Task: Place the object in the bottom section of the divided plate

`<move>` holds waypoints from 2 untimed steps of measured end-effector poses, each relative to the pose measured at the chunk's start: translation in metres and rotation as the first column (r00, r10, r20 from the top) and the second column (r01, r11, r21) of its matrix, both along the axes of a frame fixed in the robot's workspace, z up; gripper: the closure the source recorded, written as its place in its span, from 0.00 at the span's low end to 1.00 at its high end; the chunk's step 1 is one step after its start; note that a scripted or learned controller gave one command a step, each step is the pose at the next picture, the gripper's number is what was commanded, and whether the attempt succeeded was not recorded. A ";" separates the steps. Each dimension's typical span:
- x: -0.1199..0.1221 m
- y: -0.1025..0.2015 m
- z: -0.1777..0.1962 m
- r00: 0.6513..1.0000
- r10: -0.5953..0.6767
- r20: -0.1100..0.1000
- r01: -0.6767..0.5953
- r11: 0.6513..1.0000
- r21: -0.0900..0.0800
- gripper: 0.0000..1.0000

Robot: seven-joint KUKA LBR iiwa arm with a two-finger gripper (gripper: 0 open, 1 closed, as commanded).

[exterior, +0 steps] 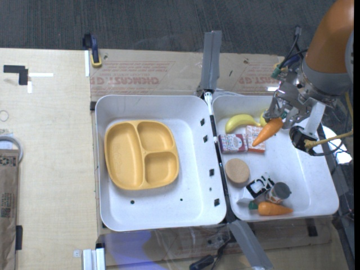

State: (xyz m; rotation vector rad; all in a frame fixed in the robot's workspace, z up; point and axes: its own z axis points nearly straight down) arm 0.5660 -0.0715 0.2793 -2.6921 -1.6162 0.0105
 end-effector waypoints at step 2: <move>-0.006 0.076 -0.089 0.951 0.309 0.001 -0.309 0.951 0.003 1.00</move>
